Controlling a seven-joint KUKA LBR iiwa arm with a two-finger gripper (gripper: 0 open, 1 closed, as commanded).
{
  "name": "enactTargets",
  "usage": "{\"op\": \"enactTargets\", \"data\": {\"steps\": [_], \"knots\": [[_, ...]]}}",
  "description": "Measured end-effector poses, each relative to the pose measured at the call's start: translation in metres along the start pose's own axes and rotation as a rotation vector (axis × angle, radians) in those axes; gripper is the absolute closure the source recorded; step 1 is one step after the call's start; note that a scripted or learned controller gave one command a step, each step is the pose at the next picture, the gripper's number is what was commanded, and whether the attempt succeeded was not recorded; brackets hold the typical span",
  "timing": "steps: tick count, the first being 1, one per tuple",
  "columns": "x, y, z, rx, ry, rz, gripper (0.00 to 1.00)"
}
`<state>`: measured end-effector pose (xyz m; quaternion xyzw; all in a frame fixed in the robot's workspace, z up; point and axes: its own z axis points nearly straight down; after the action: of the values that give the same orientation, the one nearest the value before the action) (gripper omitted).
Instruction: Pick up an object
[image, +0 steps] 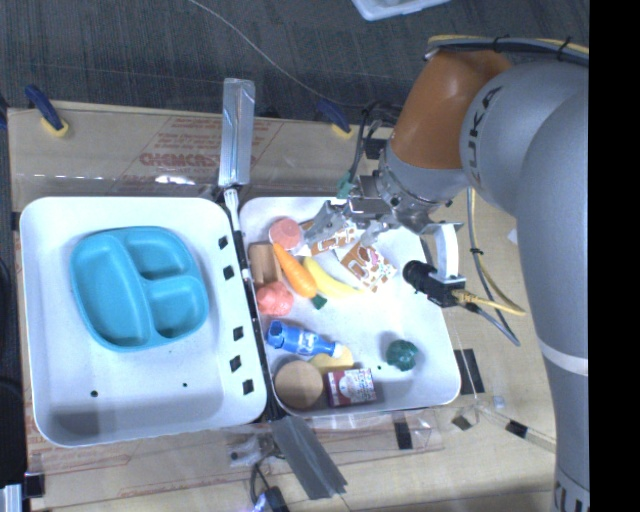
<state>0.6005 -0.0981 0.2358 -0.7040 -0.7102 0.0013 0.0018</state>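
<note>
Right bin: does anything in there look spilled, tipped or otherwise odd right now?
Nothing spilled. The blue bottle and the dark jar lie on their sides in the right bin, and the toys crowd its left side. The pincer is over the pile.

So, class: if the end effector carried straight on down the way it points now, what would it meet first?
Probably the patterned snack packet lying beside the banana in the right bin; the end effector hangs just above it, though depth is hard to judge.

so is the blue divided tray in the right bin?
No, the blue divided tray lies alone in the left bin; the food items sit in the right bin.
</note>
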Motion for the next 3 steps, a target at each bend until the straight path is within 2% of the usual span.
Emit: {"op": "enactTargets", "data": {"steps": [1, 2, 3], "knots": [[-0.023, -0.055, 0.144, -0.002, -0.001, 0.018, 0.00], [-0.003, -0.058, 0.145, -0.002, -0.001, 0.262, 0.00], [-0.003, -0.058, 0.135, 0.000, 0.000, 0.258, 1.00]]}}
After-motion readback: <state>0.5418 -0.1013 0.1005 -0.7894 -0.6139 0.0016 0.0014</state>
